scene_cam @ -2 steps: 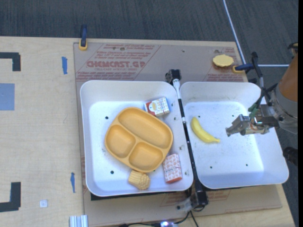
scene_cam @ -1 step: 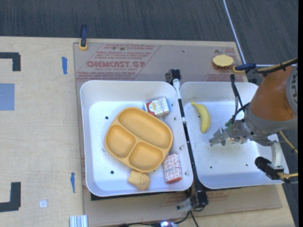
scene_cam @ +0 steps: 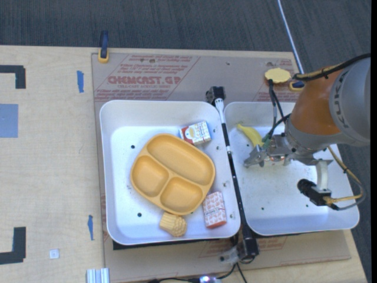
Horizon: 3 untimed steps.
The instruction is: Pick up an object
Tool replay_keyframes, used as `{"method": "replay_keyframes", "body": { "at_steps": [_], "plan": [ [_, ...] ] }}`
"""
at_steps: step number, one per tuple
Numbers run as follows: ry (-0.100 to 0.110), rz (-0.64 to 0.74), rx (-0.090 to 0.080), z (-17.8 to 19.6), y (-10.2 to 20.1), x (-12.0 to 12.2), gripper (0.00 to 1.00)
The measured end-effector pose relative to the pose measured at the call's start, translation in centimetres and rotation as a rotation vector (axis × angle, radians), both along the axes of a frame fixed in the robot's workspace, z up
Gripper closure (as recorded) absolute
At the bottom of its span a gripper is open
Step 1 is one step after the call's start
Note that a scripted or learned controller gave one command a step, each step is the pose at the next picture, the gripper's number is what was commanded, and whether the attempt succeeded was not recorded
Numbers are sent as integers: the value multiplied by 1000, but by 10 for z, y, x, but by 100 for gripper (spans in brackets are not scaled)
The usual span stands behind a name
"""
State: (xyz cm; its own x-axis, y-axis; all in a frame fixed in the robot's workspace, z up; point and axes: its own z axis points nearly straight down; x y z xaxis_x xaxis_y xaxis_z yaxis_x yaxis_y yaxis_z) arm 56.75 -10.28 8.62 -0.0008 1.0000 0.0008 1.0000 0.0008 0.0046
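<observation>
Nothing is lifted yet, by my reading. Gripper (scene_cam: 254, 158) sits low in the right bin (scene_cam: 294, 217), right of frame centre, just below and beside the banana (scene_cam: 250, 134), which lies at that bin's upper left. Whether it touches the banana I cannot tell, nor how its jaws stand; they are small and blurred against the white floor. In the left bin (scene_cam: 115, 175) the tray (scene_cam: 172, 174), carton (scene_cam: 196, 132), pack (scene_cam: 214, 209) and corn (scene_cam: 172, 223) lie untouched. Closing on something and raising it both remain. Arm (scene_cam: 330, 108) hides part of the right bin, and the frame's right edge cuts it off.
</observation>
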Motion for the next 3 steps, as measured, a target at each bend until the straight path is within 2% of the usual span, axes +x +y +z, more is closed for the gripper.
{"method": "replay_keyframes", "body": {
  "at_steps": [1,2,3],
  "plan": [
    [-3,-1,-1,10,0,1,100],
    [7,0,1,98,81,-88,100],
    [3,0,0,108,81,-87,100]
  ]
}}
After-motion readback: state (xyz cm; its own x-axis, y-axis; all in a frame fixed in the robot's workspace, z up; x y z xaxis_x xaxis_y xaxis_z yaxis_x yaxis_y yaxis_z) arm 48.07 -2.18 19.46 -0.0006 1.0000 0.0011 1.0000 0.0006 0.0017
